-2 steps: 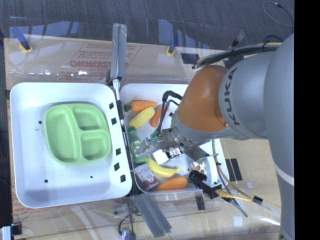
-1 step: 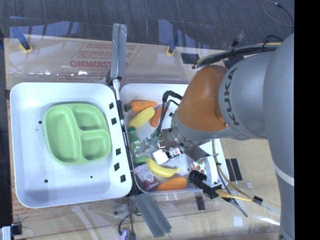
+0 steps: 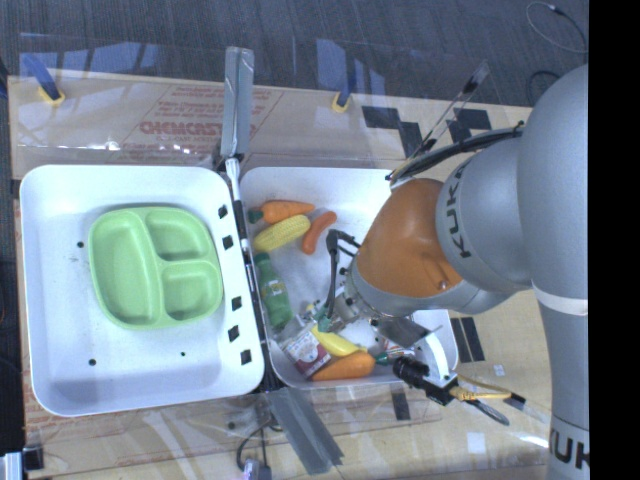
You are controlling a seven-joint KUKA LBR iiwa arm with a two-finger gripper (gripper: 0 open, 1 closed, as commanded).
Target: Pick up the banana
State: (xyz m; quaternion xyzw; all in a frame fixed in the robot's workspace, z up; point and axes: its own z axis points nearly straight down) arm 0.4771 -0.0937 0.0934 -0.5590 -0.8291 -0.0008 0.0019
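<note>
Under the arm, the banana shows only partly.

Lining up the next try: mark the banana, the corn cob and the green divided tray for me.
banana (image 3: 336, 343): camera view, middle of its yellow body.
corn cob (image 3: 281, 233): camera view, middle of the cob.
green divided tray (image 3: 112, 268): camera view, floor of its large left compartment.

Yellow banana, orange carrot, green tray, white bins.
</note>
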